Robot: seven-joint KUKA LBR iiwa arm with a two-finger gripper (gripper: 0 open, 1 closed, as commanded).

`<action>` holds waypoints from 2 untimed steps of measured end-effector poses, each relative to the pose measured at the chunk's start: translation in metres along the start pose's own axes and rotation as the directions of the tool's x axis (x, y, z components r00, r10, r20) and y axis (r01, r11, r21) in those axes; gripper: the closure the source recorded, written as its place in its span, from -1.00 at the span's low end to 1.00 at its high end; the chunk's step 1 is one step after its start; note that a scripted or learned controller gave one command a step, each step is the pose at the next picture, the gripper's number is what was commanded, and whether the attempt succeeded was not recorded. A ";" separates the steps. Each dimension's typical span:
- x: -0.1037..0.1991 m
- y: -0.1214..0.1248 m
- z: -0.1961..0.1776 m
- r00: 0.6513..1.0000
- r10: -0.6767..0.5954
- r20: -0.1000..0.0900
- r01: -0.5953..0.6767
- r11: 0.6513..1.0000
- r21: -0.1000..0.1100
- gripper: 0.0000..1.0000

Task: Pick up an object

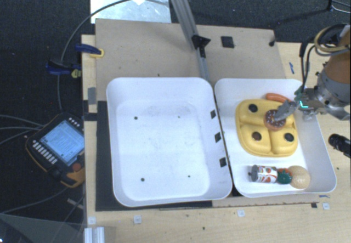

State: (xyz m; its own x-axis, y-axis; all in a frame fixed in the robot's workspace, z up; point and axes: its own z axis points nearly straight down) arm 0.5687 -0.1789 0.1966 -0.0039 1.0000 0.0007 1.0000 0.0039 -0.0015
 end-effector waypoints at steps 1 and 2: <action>0.000 0.001 -0.001 1.000 -0.001 0.001 0.001 1.000 -0.003 -1.00; 0.003 0.003 0.061 1.000 0.001 0.000 -0.001 1.000 0.001 -1.00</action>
State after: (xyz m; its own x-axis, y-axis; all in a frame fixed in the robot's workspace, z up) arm 0.5714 -0.1760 0.1354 -0.0029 1.0000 0.0002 1.0000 0.0029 -0.0023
